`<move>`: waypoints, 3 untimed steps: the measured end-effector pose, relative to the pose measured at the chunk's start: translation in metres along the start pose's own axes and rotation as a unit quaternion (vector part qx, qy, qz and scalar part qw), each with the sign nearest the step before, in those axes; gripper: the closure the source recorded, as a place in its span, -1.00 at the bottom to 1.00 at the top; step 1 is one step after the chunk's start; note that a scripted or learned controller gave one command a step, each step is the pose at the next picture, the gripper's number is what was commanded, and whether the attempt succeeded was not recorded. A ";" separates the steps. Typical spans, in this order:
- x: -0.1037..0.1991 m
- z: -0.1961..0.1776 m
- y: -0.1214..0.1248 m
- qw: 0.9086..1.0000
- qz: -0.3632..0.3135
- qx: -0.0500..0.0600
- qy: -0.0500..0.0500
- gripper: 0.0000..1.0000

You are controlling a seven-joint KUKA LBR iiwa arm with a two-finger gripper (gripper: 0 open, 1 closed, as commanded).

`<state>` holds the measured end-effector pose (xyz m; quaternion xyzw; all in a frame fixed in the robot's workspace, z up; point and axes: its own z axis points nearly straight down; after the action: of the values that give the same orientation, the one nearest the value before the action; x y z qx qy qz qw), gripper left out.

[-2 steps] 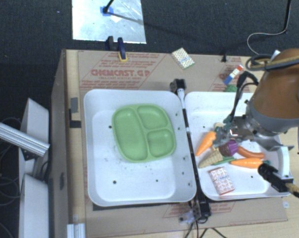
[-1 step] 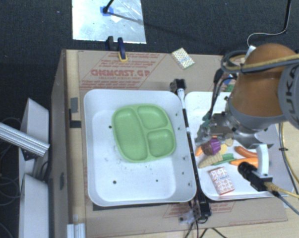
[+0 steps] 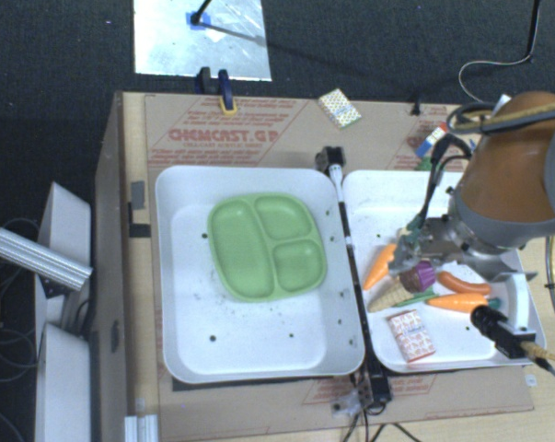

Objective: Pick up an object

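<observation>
Dark carpet surrounds the bench (image 3: 259,127), whose cardboard top carries two shallow white bins side by side: the left bin (image 3: 185,339) and the right bin (image 3: 378,196). One green divided plate (image 3: 268,247) with three compartments lies in the left bin. The right bin holds the loose items: one orange carrot (image 3: 380,265) against the divider wall, one second orange carrot (image 3: 461,304) lying nearer the arm, one purple piece (image 3: 422,274), one pale cone-shaped piece (image 3: 387,297) and one red-patterned card (image 3: 411,332) near the front wall. The arm (image 3: 516,182) reaches in from the right, and the tool (image 3: 411,247) sits low in the right bin, just above the purple piece and just beside the first carrot. Whether the tool is open or closed cannot be told from this view, and no item is seen held in it. Judged from this layout, the nearest candidates for the pick are the purple piece, directly below the tool toward the front wall, and the first carrot, to the tool's left; that carrot's long axis runs diagonally from upper right to lower left, so a grasp across its narrow width would suit. Items lie close together here, so neighbouring pieces may be disturbed
</observation>
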<state>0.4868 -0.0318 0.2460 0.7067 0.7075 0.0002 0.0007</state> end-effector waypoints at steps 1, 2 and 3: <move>-0.020 0.001 0.000 1.000 0.000 0.000 0.000 1.00; -0.005 -0.004 0.005 1.000 -0.002 0.000 0.001 1.00; 0.015 -0.007 0.000 1.000 -0.002 0.000 0.001 1.00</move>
<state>0.4871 -0.0163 0.2528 0.7054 0.7088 0.0007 0.0002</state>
